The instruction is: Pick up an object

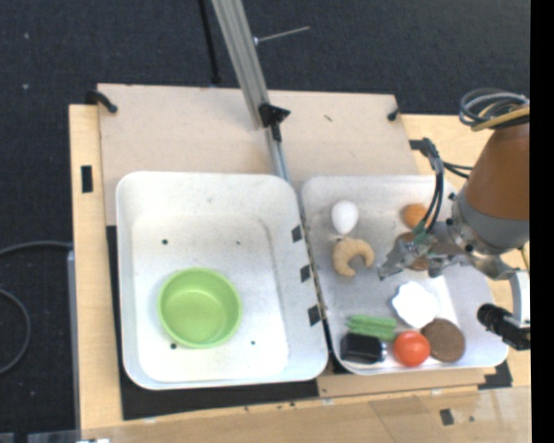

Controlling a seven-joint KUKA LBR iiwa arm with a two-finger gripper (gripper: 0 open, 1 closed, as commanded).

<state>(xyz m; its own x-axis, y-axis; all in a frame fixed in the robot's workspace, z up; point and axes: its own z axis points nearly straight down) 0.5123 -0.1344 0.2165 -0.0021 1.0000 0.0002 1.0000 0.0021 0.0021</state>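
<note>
Camera view: no object is seen held. The croissant (353,255) lies just left of the fingers (408,258); the white egg (344,217) is beyond it, the orange ball (414,215) just behind, and the white item (415,303) in front. The fingers' opening cannot be told. Judged so, the pick is not yet done: grasp and lift remain. The arm (495,192) is lowered over the right bin (369,190); the green bowl (199,306) sits well apart.
</note>
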